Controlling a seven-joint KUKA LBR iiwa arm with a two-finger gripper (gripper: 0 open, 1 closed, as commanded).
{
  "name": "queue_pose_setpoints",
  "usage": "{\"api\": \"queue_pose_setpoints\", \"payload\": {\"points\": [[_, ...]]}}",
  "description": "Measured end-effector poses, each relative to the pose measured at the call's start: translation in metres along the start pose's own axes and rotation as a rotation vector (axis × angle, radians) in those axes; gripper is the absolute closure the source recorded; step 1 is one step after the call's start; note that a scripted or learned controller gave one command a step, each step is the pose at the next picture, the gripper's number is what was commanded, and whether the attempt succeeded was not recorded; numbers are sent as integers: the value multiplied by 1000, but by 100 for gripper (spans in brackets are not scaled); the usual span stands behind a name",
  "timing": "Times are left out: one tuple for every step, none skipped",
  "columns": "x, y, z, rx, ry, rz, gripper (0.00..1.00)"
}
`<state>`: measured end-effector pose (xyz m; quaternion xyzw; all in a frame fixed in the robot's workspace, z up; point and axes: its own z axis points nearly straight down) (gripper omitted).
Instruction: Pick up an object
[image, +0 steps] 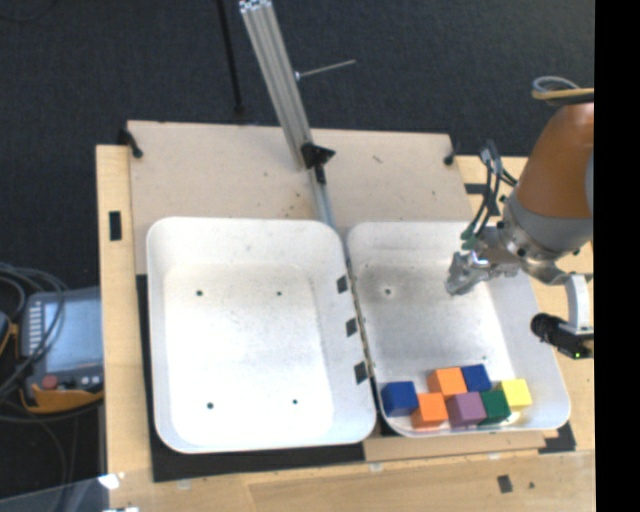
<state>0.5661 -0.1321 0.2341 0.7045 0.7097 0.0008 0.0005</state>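
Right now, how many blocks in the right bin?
7, clustered at the near edge of the right bin: blue, orange, blue, yellow, orange, purple, green. More may hide underneath.

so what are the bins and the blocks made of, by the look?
Bins: likely moulded white plastic; smooth, rounded corners, scuffed with dark specks. Blocks: matte solid-coloured cubes, painted wood or foam, can't tell which.

the arm (560, 170) was cut off at the right edge, so most of it lay out of frame. the gripper (462, 276) was small and blurred (finger spacing could not be read). the green block (495, 405) sat partly hidden behind its neighbours, and the pendant (60, 345) ran past the left edge.
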Motion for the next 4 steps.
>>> {"api": "queue_pose_setpoints", "payload": {"points": [[57, 13, 6, 2, 1, -1, 100], [113, 28, 11, 1, 1, 0, 100], [162, 40, 11, 0, 1, -1, 100], [210, 64, 16, 0, 1, -1, 100]]}}
